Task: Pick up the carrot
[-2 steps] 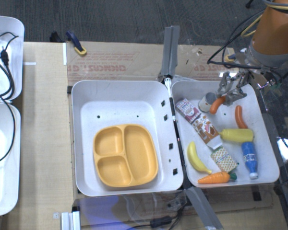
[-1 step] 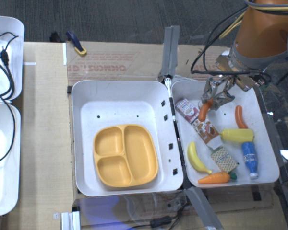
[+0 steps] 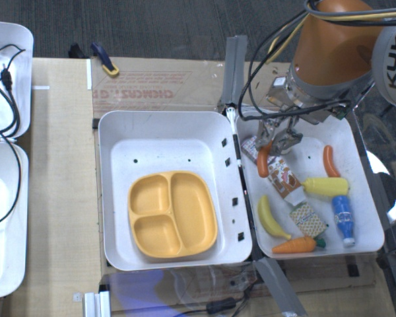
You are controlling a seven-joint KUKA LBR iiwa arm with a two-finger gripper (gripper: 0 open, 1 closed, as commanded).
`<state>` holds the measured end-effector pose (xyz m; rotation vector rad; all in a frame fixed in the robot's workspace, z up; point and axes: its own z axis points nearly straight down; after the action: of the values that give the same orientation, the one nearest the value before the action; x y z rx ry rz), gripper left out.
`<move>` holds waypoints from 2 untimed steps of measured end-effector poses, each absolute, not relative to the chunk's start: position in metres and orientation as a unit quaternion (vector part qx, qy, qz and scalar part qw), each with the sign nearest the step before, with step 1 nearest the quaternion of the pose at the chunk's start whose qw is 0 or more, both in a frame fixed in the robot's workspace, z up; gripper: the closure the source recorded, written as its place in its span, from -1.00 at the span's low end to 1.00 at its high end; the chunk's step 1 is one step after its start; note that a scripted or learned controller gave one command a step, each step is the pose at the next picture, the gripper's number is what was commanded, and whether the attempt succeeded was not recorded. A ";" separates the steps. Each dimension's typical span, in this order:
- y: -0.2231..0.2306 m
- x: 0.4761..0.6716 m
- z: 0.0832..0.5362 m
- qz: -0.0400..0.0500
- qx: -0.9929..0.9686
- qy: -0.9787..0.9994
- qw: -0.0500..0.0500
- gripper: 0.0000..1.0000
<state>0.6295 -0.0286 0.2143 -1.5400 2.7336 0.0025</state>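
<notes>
The carrot (image 3: 296,246), orange with a green stub at its right end, lies flat against the near wall of the right bin (image 3: 367,177). My gripper (image 3: 280,141) hangs below the orange wrist band over the bin's far left corner, well away from the carrot. It sits just above a red sausage (image 3: 262,163) and a brown snack packet (image 3: 284,177). The arm's body and cables hide part of the bin's far side.
The right bin also holds a banana (image 3: 270,218), a patterned box (image 3: 308,220), a blue bottle (image 3: 343,220), a yellow corn cob (image 3: 326,187) and a second sausage (image 3: 330,160). A yellow divided plate (image 3: 173,213) lies in the left bin (image 3: 112,177).
</notes>
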 end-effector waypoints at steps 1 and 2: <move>0.011 0.612 0.213 0.001 -0.592 0.806 0.001 1.00; 0.077 0.579 0.191 0.001 -0.670 0.742 0.001 1.00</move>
<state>0.5793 0.0766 0.1915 -2.1045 2.3298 0.0036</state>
